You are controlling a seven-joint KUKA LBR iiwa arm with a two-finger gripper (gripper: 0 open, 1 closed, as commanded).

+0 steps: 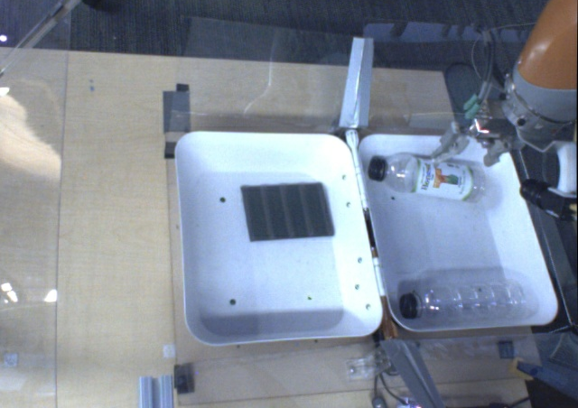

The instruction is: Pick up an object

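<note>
A small clear bottle with a black cap and a coloured label lies on its side at the far end of the right bin. A longer clear bottle with a black cap lies along that bin's near wall. My gripper hangs just above the far side of the small bottle's base end. It is open, its two fingers spread apart, and nothing is between them. The grey wrist with its orange band reaches in from the upper right.
The left bin holds a flat dark ridged pad. A metal divider post stands behind the gap between the bins. Cables hang near the wrist at the right bin's far right corner.
</note>
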